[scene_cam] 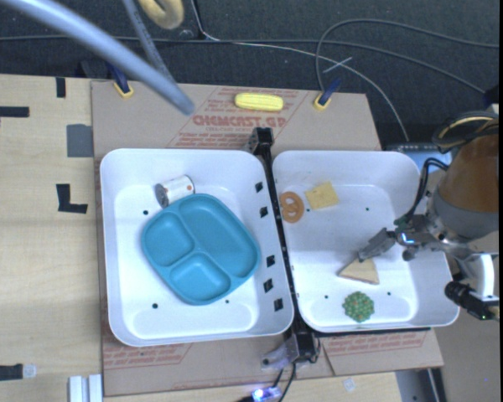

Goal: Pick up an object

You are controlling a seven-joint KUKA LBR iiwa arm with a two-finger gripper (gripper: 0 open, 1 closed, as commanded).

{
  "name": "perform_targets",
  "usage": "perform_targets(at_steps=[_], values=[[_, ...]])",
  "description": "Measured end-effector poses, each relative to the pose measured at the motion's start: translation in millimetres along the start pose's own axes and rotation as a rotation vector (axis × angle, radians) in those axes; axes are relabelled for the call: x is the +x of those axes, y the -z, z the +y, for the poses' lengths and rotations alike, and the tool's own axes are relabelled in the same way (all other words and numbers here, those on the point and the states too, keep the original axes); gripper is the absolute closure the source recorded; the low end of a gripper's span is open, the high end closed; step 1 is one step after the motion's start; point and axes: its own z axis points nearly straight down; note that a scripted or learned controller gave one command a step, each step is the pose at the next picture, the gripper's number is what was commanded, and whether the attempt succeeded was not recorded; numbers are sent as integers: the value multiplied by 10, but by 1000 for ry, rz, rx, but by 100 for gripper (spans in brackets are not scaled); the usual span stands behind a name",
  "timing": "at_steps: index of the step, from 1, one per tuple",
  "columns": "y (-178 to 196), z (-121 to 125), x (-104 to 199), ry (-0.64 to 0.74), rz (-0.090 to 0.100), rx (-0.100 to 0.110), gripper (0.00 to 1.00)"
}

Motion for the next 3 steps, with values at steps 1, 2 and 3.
perform_targets(at_steps=[1, 2, 3], values=[[-500, 29, 5, 0, -3, -13, 0], [-379, 29, 0, 1, -4, -13, 100], [44, 82, 4, 1, 0, -7, 100]])
